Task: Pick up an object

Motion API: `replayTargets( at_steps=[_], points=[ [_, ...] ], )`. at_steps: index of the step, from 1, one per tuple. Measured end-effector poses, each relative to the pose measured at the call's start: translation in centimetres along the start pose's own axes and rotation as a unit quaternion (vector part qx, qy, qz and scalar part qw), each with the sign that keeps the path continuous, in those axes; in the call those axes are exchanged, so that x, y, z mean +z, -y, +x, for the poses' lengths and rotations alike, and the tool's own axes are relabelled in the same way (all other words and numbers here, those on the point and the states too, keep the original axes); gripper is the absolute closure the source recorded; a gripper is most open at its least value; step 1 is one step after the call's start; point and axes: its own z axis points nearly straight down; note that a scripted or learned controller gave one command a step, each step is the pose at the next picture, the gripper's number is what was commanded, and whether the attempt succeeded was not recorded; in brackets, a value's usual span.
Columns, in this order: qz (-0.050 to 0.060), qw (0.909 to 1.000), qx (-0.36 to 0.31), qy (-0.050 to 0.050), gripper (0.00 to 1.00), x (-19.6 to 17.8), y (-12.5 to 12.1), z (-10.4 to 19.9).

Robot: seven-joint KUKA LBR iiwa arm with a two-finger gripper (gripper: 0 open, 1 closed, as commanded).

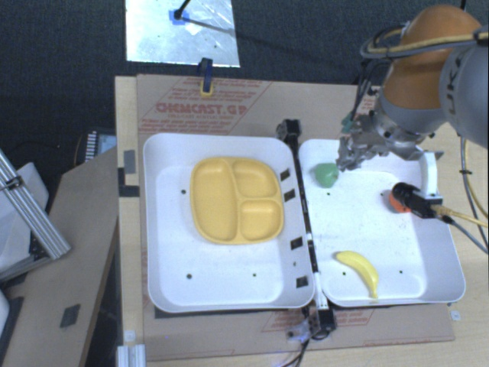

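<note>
- Hanging over the back-left part of the right bin (428,277), the gripper (350,157) sits just beside a small green lump (326,175), on the lump's right. From where I stand I cannot tell whether the claw is spread or pressed together.
- That green lump looks the likeliest pick. It lies on the bin floor, close to the wall shared with the left bin (172,274), and well apart from the banana (359,269) at the front and the orange thing (396,199) at the right.
- I'd guess it is light and rounded, perhaps smooth, so it could roll or squirt out of a shallow pinch. A hold from above across its widest middle seems safest.
- The shared wall and the back rim crowd the lump on two sides. Bare floor lies to its front and right, which gives room to come in and lift.
- A yellow divided plate (235,199) fills the left bin, out of the way.
</note>
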Motion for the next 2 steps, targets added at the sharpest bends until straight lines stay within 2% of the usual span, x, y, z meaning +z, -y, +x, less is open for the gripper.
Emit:
replayTargets(
  at_steps=[1, 2],
  points=[
    [0.0, 1.0, 0.0, 0.0, 1.0, 1.5, -1.3, 5.6],
    [0.0, 1.0, 0.0, -0.001, 1.0, 1.2, -3.6, 11.2]
  ],
)
